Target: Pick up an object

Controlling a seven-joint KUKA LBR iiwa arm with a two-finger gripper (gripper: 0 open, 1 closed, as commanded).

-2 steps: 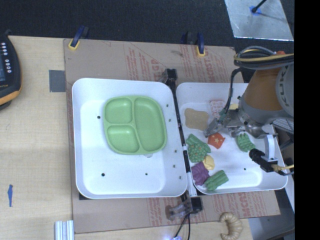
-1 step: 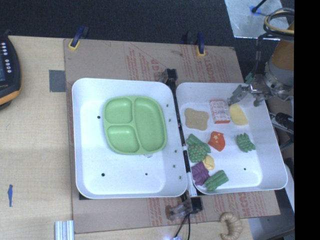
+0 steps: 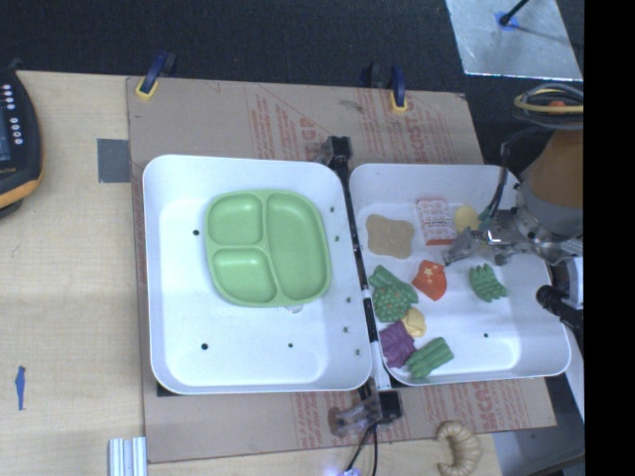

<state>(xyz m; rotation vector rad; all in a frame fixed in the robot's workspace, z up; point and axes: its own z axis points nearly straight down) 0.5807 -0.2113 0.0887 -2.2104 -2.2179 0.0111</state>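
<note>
The right bin (image 3: 516, 350), smooth white plastic, holds toy foods: a flat tan bread slice (image 3: 389, 235), a red wedge (image 3: 430, 279), knobbly green pieces (one (image 3: 486, 283) just below the fingers). The gripper (image 3: 474, 243) hangs low over the bin's upper right, arm entering from the right edge; its metal fingers look spread, gripping nothing.

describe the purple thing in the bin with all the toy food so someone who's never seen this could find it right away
Start from the right white bin, the one scattered with toy food, beside the bin that holds the green divided plate. Look near its front left corner, close to the wall the two bins share. The purple piece lies there among a yellow piece and green pieces; it is the only purple item in either bin.
</note>
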